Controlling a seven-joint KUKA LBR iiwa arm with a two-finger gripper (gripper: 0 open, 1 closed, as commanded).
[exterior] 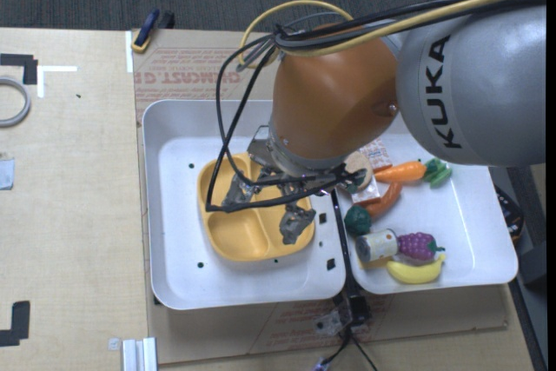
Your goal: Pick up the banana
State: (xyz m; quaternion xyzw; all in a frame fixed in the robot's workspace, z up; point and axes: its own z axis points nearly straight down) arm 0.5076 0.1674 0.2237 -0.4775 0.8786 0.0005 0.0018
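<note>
Yellow banana [415, 271] at the near edge of the right bin [486, 261]; claw [269, 208] over the left bin [174, 265].
Claw position: above a yellow divided tray [239, 243] in the left bin, well apart from the banana. Finger state: cannot tell, since cables and the orange wrist housing [334, 100] cover them. Banana position: flat on the bin floor, touching purple grapes [415, 245]. Adjacent items in the right bin: two carrots [404, 172].

Yellow tray [228, 232] in left bin [174, 213] — right bin [469, 221] holds two carrots [405, 172], grapes [416, 245], packet [376, 155]; blue marker [146, 28] on floor beyond.
</note>
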